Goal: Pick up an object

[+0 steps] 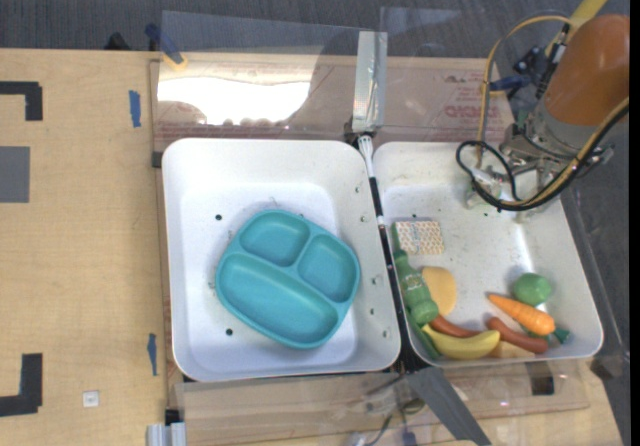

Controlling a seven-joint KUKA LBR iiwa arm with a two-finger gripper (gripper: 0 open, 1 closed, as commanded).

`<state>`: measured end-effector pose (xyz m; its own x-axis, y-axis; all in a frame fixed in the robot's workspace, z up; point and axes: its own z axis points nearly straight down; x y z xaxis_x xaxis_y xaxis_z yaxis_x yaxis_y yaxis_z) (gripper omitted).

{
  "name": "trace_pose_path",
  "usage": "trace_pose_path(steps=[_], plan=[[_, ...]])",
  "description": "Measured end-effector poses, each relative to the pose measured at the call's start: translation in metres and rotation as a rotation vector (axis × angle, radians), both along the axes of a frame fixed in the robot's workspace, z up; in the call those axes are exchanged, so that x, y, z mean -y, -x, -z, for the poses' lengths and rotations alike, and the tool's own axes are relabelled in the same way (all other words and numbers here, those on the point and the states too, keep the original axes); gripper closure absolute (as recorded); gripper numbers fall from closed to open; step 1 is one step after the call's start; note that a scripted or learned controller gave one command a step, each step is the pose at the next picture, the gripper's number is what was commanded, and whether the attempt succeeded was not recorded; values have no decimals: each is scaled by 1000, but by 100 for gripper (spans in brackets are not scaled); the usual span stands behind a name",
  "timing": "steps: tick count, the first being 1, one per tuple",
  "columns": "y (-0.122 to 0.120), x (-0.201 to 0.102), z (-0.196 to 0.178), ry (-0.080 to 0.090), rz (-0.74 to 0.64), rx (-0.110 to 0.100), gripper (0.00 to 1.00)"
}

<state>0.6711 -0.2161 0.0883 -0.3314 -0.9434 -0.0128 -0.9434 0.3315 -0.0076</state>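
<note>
Your gripper (520,189) hangs over the right bin's (575,234) far edge; cables hide the jaws, so their state cannot be told. The carrot (520,311), banana (462,341), green ball (532,287) and waffle (419,236) lie toward the near edge. A teal tray (288,279) sits in the left bin (190,184).

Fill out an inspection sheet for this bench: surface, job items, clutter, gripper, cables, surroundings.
Surface: two white bins side by side, left bin and right bin, on a bench.
Job's things: in the right bin's near half, a carrot, a green ball, a banana, a red sausage, a cracker, a yellow slice and a green vegetable.
Clutter: teal divided plate in the left bin.
Gripper: gripper over the right bin's far corner; finger state unclear.
Cables: black and yellow cables looped around the wrist.
Surroundings: clear panels behind the bins; blue tape on the board.
</note>
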Motion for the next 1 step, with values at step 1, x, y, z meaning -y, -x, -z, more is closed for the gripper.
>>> trace_pose_path(steps=[1], plan=[[2,-64,0,7,-116,-4,0]])
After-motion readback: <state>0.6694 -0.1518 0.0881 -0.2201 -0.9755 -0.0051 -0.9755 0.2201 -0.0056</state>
